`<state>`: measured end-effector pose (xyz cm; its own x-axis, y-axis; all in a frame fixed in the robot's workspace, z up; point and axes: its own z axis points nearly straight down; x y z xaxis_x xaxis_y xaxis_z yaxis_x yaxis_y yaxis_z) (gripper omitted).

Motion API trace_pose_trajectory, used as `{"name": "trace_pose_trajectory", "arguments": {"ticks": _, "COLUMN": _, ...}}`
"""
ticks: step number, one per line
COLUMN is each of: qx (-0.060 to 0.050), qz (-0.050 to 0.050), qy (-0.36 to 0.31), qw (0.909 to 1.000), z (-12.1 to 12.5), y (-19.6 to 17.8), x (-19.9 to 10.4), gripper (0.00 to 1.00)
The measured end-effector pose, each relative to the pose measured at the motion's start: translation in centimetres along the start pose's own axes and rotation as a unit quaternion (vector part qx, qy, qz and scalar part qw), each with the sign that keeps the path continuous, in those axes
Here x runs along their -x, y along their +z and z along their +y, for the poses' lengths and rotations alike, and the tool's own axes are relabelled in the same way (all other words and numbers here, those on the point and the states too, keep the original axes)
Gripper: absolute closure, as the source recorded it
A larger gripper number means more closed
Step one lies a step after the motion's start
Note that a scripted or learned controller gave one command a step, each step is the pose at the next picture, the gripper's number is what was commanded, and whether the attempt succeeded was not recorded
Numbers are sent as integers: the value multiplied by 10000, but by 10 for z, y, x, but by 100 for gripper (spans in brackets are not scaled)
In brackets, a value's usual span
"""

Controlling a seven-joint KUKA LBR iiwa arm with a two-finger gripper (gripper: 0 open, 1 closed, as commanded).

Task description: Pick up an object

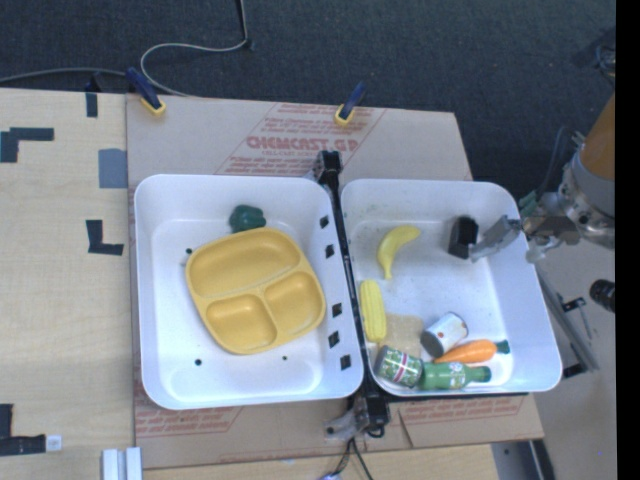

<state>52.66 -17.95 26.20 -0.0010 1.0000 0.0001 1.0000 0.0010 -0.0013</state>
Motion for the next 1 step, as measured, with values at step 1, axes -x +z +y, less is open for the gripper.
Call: {"name": "trace_pose_trajectory", "arguments": {"ticks": 1, "qx": -5, "qz": -6, "qy": 5, "qw": 10000, "z": 43, "y": 60, "x": 44, "gripper": 0}}
